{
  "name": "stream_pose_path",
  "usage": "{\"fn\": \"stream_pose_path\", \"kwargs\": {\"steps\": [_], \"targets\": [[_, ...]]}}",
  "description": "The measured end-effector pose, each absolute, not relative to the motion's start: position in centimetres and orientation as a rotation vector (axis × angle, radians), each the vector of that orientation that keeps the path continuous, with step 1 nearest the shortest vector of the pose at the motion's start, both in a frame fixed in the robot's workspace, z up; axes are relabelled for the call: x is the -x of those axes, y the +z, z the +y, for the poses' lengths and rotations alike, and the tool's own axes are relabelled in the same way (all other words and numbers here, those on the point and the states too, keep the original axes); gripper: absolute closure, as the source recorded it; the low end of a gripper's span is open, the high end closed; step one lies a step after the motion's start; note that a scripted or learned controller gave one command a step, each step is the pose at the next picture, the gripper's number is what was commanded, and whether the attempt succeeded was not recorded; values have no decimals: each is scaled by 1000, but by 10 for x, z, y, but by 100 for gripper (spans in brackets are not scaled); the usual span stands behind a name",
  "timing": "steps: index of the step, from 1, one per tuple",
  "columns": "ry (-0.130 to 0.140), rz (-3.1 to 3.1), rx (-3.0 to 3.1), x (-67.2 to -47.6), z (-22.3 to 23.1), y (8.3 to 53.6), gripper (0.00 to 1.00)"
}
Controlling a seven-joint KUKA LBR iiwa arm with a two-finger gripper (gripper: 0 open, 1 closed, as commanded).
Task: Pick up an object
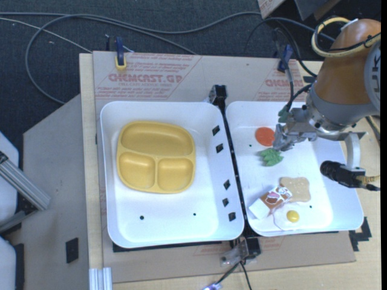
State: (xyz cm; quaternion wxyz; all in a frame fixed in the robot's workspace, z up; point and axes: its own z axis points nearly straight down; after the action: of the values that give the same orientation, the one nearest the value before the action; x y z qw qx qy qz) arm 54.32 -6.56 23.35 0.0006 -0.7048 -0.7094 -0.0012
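At the near edge of the right bin lies a fried egg toy, white with a yellow yolk. Touching it on the left is a small red and white packet resting on a white card. Just behind these sits a tan slice of toast, its near left corner against the packet. Across the black clips joining the two bins, the left bin holds a yellow three-compartment tray, lying flat in its middle. Farther back in the right bin a green leafy piece lies just under the gripper, which points down and to the left right above it; whether the two touch is unclear. How far the tool is open, and whether it has hold of anything, cannot be told. A round orange-red slice sits just beside the tool's left side. The arm rises behind, its orange band uppermost.
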Motion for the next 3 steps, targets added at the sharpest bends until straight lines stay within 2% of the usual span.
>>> {"fn": "stream_pose_path", "kwargs": {"steps": [1, 2, 3], "targets": [[1, -2225, 2213, -551, -17, 222, 100], [-5, -2228, 2214, -562, 31, 233, 100], [-5, -2229, 2213, -581, 92, 231, 100]]}}
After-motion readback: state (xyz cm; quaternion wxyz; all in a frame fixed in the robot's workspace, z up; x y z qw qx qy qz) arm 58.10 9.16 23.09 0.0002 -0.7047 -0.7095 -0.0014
